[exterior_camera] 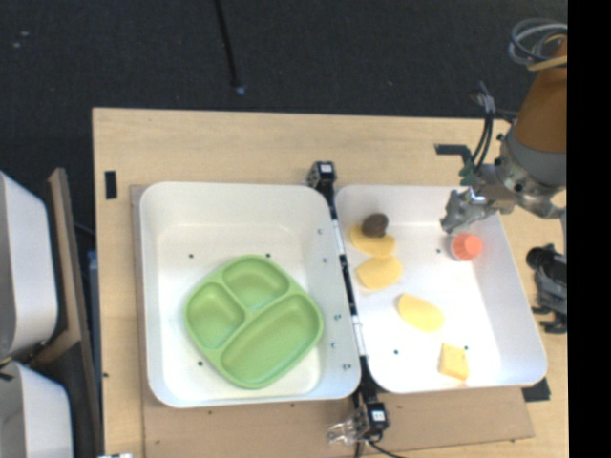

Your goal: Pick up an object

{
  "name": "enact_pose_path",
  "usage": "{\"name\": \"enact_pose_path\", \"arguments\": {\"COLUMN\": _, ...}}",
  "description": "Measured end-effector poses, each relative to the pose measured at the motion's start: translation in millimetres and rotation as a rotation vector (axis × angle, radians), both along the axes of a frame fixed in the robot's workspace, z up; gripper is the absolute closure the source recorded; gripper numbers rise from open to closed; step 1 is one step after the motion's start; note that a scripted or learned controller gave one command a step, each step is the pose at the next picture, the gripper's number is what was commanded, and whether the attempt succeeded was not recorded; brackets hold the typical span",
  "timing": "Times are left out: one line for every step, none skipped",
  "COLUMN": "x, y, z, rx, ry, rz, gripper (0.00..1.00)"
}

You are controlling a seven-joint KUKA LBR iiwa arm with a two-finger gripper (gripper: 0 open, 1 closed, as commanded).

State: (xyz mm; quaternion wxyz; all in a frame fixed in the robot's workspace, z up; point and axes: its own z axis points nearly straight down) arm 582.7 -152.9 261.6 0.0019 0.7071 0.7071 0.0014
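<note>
Lying nearest the camera in the right-hand shallow white bin (520,346), a small yellow-orange wedge-shaped block (453,362) sits close to the front wall, on the pale wooden worktop (115,151). Just behind it rests a smooth yellow oval piece (420,312). In the left-hand shallow white bin (162,256), a light green plastic plate with three compartments (253,321) lies flat towards the front. Further back in the right bin, a yellow rounded lump (379,273) sits near the divide between the bins, with a second pale yellow lump (373,245) just behind it and a small dark brown round object (374,224) touching that one's far edge. Towards the bin's right side, a small orange-red round object (467,247) lies apart from the yellow pieces. The robot's metal hand (460,210) hangs directly over the orange-red object's far side, nothing visibly between its fingers; whether they are spread or pressed together cannot be told. The grey arm with its orange band (542,122) rises behind, at the right.
</note>
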Motion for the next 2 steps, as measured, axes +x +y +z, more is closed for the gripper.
{"name": "enact_pose_path", "arguments": {"x": -11.3, "y": 43.8, "z": 5.3, "rx": 0.001, "ry": 0.003, "rz": 0.003, "gripper": 1.0}}
{"name": "enact_pose_path", "arguments": {"x": -34.3, "y": 93.5, "z": -1.2, "rx": 0.001, "ry": 0.004, "rz": 0.003, "gripper": 1.0}}
